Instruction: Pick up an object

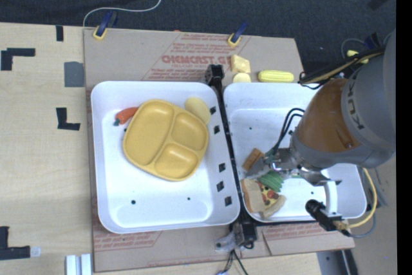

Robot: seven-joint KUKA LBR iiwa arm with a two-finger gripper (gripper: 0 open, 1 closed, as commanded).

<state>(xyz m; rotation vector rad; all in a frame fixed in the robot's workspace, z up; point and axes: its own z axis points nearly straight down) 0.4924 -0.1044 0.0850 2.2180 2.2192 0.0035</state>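
My gripper [267, 170] reaches down into the right bin [257, 109], low at its left front part. A small brown block [252, 158] lies just left of it. A toy pizza slice [262, 198] with green and red toppings lies right below it in the front left corner. The arm's orange band and grey wrist hide most of the gripper body. In the left bin [106, 138] a yellow divided plate [166, 138] lies tilted, with an orange carrot [125, 115] at its upper left and a pale yellow piece [197, 108] at its upper right.
Behind the bins on the cardboard lie a yellow corn cob [275, 76] and two pale yellow toy pieces [240, 67]. A black divider clamp [214, 76] sits between the bins. A cable loops at the arm's right side.
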